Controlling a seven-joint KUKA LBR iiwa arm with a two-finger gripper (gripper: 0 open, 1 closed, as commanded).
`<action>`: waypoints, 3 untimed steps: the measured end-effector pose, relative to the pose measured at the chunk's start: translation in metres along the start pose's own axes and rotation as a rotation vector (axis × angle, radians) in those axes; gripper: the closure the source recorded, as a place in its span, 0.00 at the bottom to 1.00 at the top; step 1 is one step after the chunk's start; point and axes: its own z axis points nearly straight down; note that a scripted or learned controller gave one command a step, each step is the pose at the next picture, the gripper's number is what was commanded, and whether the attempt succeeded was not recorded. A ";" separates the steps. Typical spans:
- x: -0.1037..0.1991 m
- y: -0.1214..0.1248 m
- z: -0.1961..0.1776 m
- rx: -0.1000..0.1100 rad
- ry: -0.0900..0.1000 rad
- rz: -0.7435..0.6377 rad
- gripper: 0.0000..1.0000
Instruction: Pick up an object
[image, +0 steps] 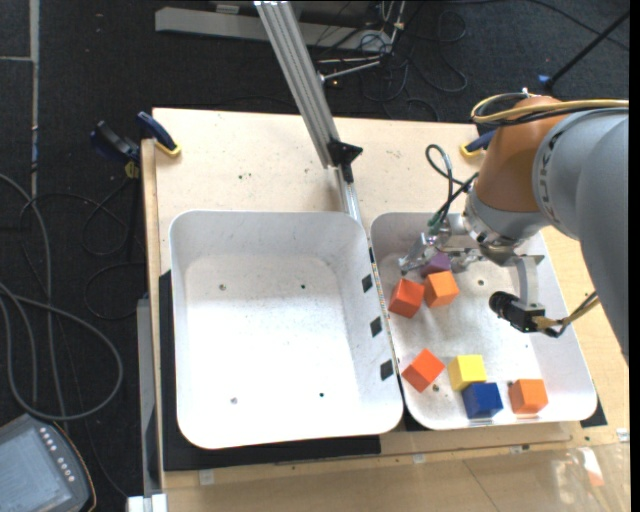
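My pincer (436, 262) hangs low in the upper part of the right-hand bin (565, 345), over a purple block (437, 264) beside two orange blocks (424, 293); I cannot tell how it is set. The reach-and-grasp step looks underway, and the next move likely calls for a clean closure on one block, then a straight lift.

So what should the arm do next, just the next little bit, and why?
Probably lower a little and close on the purple block. The gripper sits right over it at the far end of the right bin, with two orange blocks just in front. I can't tell whether it has a grip yet.
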 end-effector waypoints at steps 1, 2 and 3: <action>0.001 -0.001 -0.007 0.004 0.002 0.000 1.00; 0.006 0.000 -0.051 0.017 0.004 -0.002 1.00; 0.006 0.002 -0.095 0.017 0.003 -0.002 1.00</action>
